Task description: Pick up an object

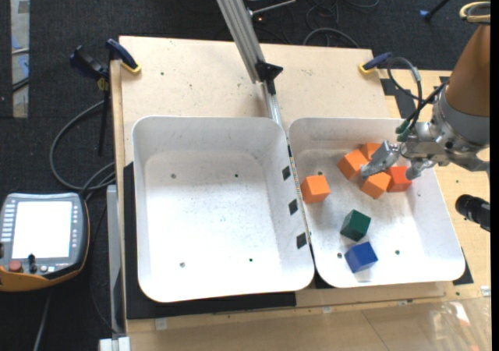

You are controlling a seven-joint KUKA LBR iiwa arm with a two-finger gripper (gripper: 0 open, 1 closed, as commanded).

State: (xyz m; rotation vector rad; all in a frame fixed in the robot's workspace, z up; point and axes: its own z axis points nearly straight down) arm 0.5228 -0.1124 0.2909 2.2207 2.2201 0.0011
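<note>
Orange cube just under hand

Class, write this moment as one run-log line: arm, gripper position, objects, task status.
arm: reaching from right | gripper: low over orange block cluster in right bin | loose: green cube, blue cube | task: grasp unconfirmed

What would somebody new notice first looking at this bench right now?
Probably the bright blocks in the right bin: a huddle of orange cubes near its far right side with the claw down among them, and one orange cube apart, nearer the divider. Closer to the front lie a green cube and a blue cube.
</note>
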